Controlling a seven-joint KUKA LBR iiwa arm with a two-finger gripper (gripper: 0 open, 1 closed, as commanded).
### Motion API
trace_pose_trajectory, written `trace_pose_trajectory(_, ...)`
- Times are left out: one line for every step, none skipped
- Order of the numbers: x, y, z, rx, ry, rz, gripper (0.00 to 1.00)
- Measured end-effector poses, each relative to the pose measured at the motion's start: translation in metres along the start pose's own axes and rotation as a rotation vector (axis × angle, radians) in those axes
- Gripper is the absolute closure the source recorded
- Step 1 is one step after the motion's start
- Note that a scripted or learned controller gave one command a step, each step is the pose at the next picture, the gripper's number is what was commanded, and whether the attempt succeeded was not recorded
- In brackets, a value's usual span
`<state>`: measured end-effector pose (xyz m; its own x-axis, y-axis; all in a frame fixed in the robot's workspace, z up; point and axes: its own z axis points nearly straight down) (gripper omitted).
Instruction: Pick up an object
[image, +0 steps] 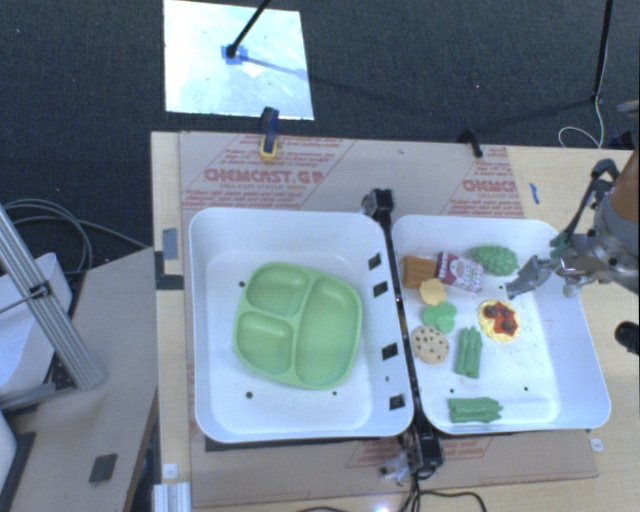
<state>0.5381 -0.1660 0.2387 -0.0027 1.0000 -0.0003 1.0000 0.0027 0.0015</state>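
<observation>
The right bin (570, 390) holds several toy foods: a brown slab (418, 268), a red and white packet (460, 270), a green leafy piece (493, 260), a yellow disc (432, 292), a green disc (438, 317), a cookie (430, 345), a yellow piece with red sauce (498, 320), green beans (468, 352) and a green pod (473, 408). My gripper (524, 282) hangs over the right bin's upper right part, just right of the leafy piece and above the sauced piece. I see nothing held in it.
The left bin (215, 260) holds a green divided plate (298, 323). A black hinged divider (392, 300) runs between the bins. The arm's wrist (605, 250) reaches in over the right bin's right rim. Cardboard (300, 170) lies under both bins.
</observation>
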Motion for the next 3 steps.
trace_pose_trajectory(0.053, -0.034, 0.127, 0.014, 0.006, -0.003, 0.0)
trace_pose_trajectory(0.049, -0.029, 0.109, -0.002, 0.0, 0.001, 1.0)
trace_pose_trajectory(0.049, -0.03, 0.11, -0.002, 0.0, 0.001, 0.0)
